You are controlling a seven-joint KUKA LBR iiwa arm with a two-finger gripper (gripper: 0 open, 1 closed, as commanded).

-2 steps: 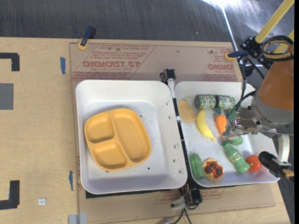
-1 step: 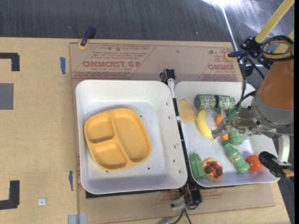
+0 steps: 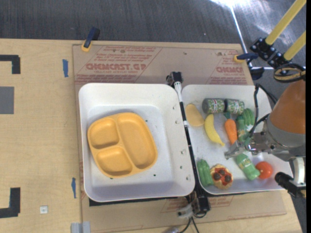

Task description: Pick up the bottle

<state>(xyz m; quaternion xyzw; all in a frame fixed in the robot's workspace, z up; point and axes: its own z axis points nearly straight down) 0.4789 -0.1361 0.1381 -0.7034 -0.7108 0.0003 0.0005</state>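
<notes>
The desk (image 3: 39, 144) was a pale wooden surface, and a brown cardboard sheet (image 3: 146, 64) with red print lay across its middle under the two bins. The left bin (image 3: 97, 101) held a yellow divided plate (image 3: 121, 143) with three compartments, set near its centre. The right bin (image 3: 194, 144) sat just beside it, their inner edges touching along a line of clips.

The arm (image 3: 291, 120) reached in from the right, its orange band standing over the right bin's far side. The hand (image 3: 241, 148) hung low over the bin's right half, near the carrot and the green bottle; whether it was open or closed could not be told.

The dark bottle (image 3: 223, 106) lay on its side along the top of the right bin, apart from the hand. A green bottle (image 3: 247, 166) lay tilted lower down, just below the hand. A banana (image 3: 213, 130) lay left of an orange carrot (image 3: 231, 130). A pale yellow chip-like piece (image 3: 194, 115) sat by the bin's left wall. A small pizza slice (image 3: 221, 175) and a green vegetable (image 3: 203, 173) lay at the bottom, and a red tomato (image 3: 265, 169) rested beside the green bottle.
</notes>
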